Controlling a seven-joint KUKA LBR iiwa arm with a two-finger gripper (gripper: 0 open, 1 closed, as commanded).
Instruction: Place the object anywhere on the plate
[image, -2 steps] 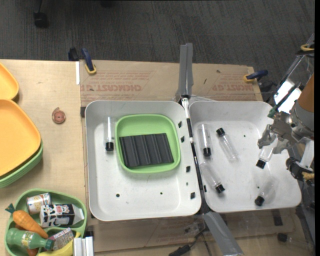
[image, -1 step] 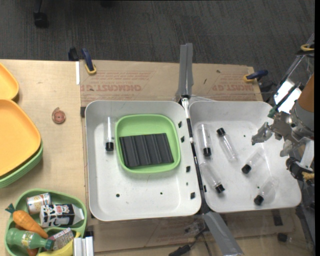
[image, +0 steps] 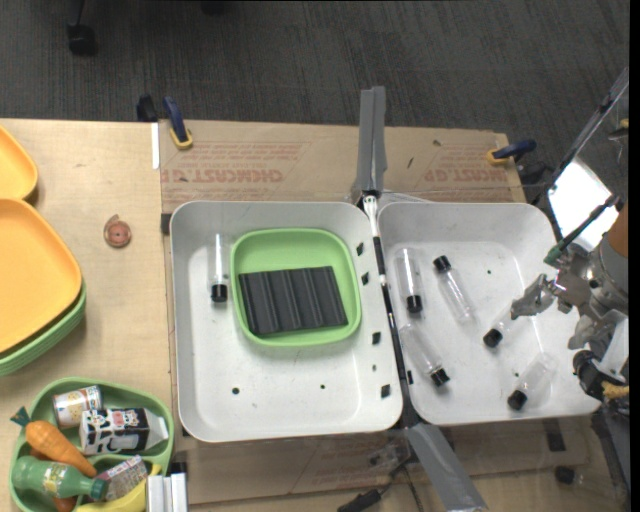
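Note:
A green square plate (image: 243, 270) lies in the left bin (image: 290, 400), and a dark grey ribbed block (image: 291, 300) rests flat on it. Left of the plate a clear tube with a black cap (image: 218, 268) lies on the bin floor. Several more clear black-capped tubes are scattered in the right bin (image: 470, 225), among them one tube (image: 409, 281) near the divider and another tube (image: 453, 286) beside it. My gripper (image: 533, 299) hangs over the right bin's right side, near a tube's black cap (image: 491, 338). Nothing is visibly held in it.
A grey metal bar (image: 371, 140) runs along the seam between the bins. Orange and green dishes (image: 35, 270) are stacked at the left of the bench. A green bowl of toy food (image: 85, 440) stands at the lower left. Clamps (image: 178, 128) hold the cardboard.

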